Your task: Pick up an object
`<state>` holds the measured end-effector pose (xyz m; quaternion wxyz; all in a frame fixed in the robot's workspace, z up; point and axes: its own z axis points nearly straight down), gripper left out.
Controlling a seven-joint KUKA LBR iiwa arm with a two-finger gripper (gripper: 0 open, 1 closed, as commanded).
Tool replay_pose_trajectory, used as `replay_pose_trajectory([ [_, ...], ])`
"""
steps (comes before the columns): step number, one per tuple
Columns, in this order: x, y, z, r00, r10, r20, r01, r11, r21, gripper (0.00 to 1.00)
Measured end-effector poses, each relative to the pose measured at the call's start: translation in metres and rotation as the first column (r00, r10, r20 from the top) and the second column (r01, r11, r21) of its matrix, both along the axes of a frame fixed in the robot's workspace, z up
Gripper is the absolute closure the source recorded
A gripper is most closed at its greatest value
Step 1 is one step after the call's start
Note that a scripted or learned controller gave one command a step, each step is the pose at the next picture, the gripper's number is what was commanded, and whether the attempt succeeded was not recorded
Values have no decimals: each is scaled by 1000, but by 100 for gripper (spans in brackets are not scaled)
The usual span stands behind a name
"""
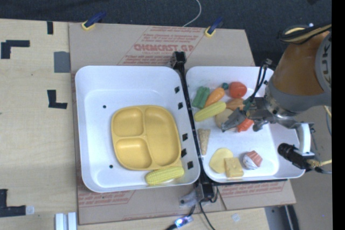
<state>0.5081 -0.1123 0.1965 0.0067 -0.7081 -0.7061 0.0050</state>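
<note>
The end effector reaches into the right bin from the right, its dark fingers pointing left and down over a cluster of toy food. Just beside the fingertips lies a small red-orange piece, partly hidden under the metal; whether the fingers are closed on it or spread apart cannot be told from this slant, and nothing is plainly seen between them. A tan lump sits touching the tips on their left side.

Around them, in the upper part of the same bin, lie a carrot, a tomato, a green vegetable near the dividing wall, and a yellow-green corn cob slanting below the carrot. Toward the front of the bin rest a pale yellow round slice, a tan block touching it, and a red-and-white wrapped piece just beside. A pale wedge lies along the left wall.

The left bin holds a yellow divided plate, with a second corn cob at its front edge.

Both bins sit on a cardboard sheet on the worktop. The arm, orange above the wrist, enters at right
</note>
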Motion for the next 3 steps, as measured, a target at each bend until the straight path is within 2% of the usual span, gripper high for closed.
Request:
replay_pose_trajectory([
  [1, 3, 0, 7, 1000, 4, 14, -4, 1000, -2, 0],
  [2, 0, 2, -58, 1000, 3, 8, -3, 1000, -1, 0],
  [3, -1, 0, -110, 1000, 0, 16, 0, 1000, -7, 0],
])
